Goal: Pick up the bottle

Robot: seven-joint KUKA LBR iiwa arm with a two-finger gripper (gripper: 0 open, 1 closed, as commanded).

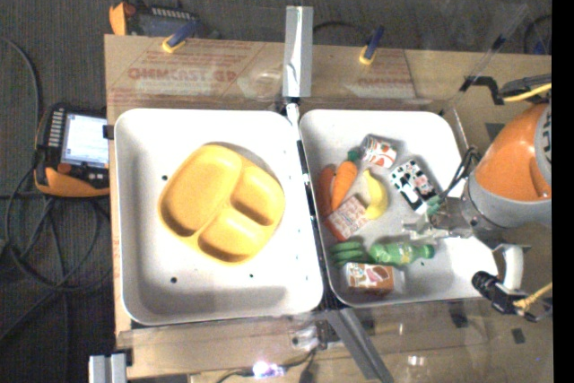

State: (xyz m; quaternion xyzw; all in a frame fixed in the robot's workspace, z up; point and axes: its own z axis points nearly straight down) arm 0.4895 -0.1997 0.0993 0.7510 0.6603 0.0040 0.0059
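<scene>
Grey metal with an orange band marks the arm (516, 170), which reaches in from the right over the right bin (448, 134). Its jaws (437, 224) hang low over the bin's right-hand part, just beside the green bottle (395, 252); whether they stand apart or together cannot be told, since the wrist hides them from above, and nothing can be seen between them.

The bottle lies on its side on the bin floor, toward the near edge, its length running left to right, with its right end closest to the jaws. Just in front of it, touching or nearly so, lies a small brown-and-orange carton (369, 277). Behind the jaws, toward the far side, sits a black-and-white patterned carton (413, 183), tilted. Farther back is a white carton with red markings (379, 153). Left of these lies a yellow banana (376, 195), and beside it an orange carrot (342, 178) with a green top, standing against the bin's left wall. Below the carrot rests a pink-and-white packet (347, 216), tilted, near the left end of the bottle.

The left bin (143, 282) sits side by side with the right one, their rims meeting in the middle. In it lies a yellow divided tray (222, 202) with three compartments, turned at an angle. Both bins rest on the desk (206, 72), whose brown board shows behind them.
</scene>
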